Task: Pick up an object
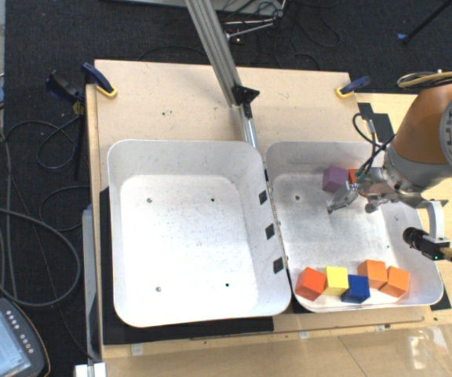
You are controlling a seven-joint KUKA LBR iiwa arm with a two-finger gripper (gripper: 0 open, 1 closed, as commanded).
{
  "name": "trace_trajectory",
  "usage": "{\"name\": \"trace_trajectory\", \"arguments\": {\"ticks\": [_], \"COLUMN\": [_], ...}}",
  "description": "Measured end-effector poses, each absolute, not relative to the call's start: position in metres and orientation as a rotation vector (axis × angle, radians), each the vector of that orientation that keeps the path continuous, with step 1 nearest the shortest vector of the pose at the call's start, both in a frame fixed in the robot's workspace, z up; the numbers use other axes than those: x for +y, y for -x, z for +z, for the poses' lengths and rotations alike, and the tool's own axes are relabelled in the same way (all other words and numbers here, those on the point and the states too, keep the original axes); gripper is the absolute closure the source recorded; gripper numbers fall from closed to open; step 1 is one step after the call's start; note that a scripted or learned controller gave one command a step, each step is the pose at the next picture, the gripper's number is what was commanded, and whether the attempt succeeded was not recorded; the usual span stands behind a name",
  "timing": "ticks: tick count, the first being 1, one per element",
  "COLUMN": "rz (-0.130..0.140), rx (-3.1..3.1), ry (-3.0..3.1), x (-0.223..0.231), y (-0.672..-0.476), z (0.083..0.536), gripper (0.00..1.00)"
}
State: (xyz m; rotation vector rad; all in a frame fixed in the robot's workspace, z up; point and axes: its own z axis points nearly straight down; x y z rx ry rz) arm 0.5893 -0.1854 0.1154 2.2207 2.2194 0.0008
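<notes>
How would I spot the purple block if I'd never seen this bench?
Find the right-hand white bin. Its other blocks huddle along the near edge; the purple block sits apart toward the far side, beside the gripper. It is the one purple piece there.

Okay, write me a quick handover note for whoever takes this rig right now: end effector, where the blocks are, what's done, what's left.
End effector: low over the right bin, beside the purple block; nothing seen between its fingers.
Blocks: all in the right bin. Purple one near the far wall. Along the near wall, an orange block, yellow block, blue block and two more orange blocks.
Left bin: no blocks.
Done: arm is at the purple block.
Left: grasp a block and lift it.
</notes>
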Motion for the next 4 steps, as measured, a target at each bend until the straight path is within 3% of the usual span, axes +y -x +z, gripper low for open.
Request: {"name": "trace_trajectory", "arguments": {"ticks": [1, 2, 4], "rz": [0.002, 0.006, 0.004], "rx": [2.218, 2.219, 2.222], "ry": [-2.22, -2.214, -2.213], "x": [-0.186, -0.181, -0.178], "y": [-0.59, -0.589, -0.591], "z": [0.124, 0.187, 0.27], "gripper": [1.0, 1.0, 1.0]}}
